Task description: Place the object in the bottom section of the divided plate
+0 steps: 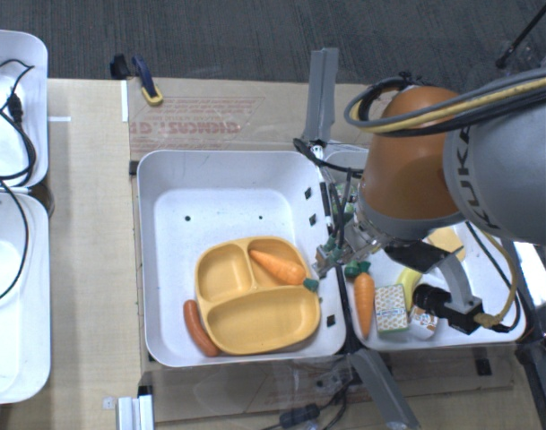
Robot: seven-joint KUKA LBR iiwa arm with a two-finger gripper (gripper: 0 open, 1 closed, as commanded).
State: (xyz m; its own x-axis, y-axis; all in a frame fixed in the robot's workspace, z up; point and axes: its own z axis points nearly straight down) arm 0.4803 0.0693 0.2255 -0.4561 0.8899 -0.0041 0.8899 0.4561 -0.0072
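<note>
A yellow divided plate (255, 316) lies in the left bin (165, 240), toward its front. A carrot (277, 264) rests in the plate's upper right section, its green tip poking over the right rim. The large bottom section holds nothing. A reddish sausage (199, 328) lies on the bin floor against the plate's left edge. My gripper (337, 256) hangs over the wall between the two bins, just right of the carrot's green end and a little above it. The arm's orange band and grey wrist hide much of the right bin.
The right bin (488, 334) holds a second carrot (364, 301), a small green-and-white box (390, 310), a yellow piece (409, 279) and a small bottle (424, 322). Cables run from the wrist. Other white bins (13, 240) stand at far left.
</note>
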